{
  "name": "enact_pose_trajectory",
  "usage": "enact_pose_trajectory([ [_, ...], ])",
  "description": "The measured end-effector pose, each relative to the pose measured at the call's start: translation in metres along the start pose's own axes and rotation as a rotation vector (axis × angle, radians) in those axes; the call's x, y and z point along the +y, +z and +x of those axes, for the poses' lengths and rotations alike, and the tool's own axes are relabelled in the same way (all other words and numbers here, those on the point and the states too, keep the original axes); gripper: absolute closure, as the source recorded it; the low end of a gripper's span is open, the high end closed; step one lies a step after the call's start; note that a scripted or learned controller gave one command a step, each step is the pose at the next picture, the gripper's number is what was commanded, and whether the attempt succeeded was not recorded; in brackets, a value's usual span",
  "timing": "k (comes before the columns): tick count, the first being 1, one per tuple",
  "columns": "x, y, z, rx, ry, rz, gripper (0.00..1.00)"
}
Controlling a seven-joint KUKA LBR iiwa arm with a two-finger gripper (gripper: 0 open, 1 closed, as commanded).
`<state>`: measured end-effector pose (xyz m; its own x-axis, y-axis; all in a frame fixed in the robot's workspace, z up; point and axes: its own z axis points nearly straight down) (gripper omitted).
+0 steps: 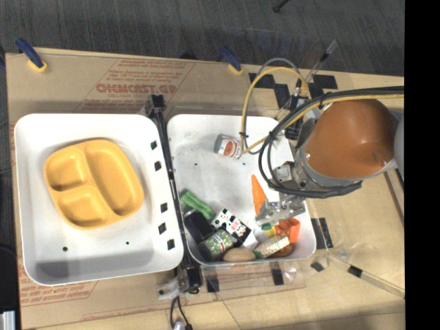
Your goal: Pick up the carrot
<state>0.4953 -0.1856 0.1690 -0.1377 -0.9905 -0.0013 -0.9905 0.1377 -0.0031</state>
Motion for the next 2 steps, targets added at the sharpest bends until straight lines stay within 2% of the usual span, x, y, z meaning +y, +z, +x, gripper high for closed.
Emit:
enact_pose_trajectory([
  [1, -0.081, 0.0786, 0.0121, -0.003, -0.128, -0.004, 1.0],
  [2, -0.0812, 0.078, 0.0123, -0.002, -0.128, -0.004, 0.0],
])
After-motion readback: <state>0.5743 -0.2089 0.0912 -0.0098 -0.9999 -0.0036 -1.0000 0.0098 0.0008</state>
